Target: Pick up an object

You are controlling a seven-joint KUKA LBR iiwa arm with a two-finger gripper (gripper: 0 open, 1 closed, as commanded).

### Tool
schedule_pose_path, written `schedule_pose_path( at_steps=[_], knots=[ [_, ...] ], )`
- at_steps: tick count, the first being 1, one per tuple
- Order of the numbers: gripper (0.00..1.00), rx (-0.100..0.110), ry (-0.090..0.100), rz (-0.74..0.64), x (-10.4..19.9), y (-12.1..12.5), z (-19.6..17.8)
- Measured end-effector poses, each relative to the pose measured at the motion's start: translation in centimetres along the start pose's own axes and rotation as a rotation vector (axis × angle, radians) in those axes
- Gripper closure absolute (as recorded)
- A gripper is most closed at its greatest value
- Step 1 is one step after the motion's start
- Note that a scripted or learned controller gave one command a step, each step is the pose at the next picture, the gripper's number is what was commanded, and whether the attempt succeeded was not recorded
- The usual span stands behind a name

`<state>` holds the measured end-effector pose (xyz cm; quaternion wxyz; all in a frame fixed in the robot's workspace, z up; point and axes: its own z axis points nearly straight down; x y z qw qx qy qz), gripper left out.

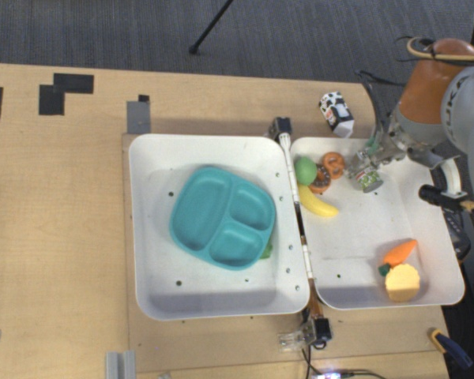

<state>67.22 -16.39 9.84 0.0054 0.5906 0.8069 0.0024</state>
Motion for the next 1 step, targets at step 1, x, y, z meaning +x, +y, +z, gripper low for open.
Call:
schedule_pose_path(
  at_steps=[1],
  knots=[
    [1.00,0.004,0.003,-0.096,3.68,1.04,-5.96]
  ],
)
